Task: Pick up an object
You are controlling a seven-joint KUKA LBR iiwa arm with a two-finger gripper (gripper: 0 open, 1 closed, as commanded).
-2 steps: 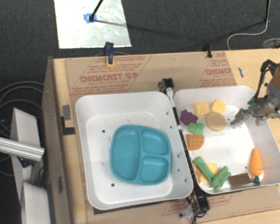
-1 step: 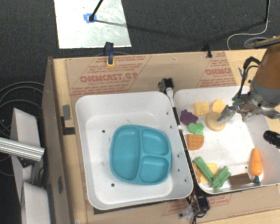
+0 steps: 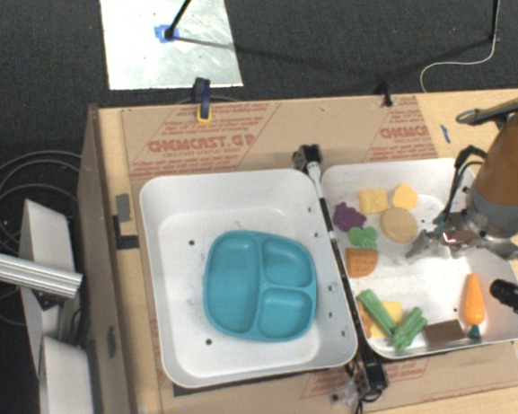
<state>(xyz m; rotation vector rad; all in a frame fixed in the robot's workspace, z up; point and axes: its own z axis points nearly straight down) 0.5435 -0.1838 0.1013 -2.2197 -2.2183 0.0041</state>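
Hovering tool [image 3: 427, 244] sits just beside tan round piece [image 3: 398, 225].

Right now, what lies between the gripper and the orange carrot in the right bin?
In the camera view, bare white bin floor separates the gripper from the carrot; nothing sits between them.

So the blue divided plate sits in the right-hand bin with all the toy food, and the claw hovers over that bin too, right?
Not quite. The camera view shows the blue divided plate alone in the left bin. The toy food and the claw are at the right bin.
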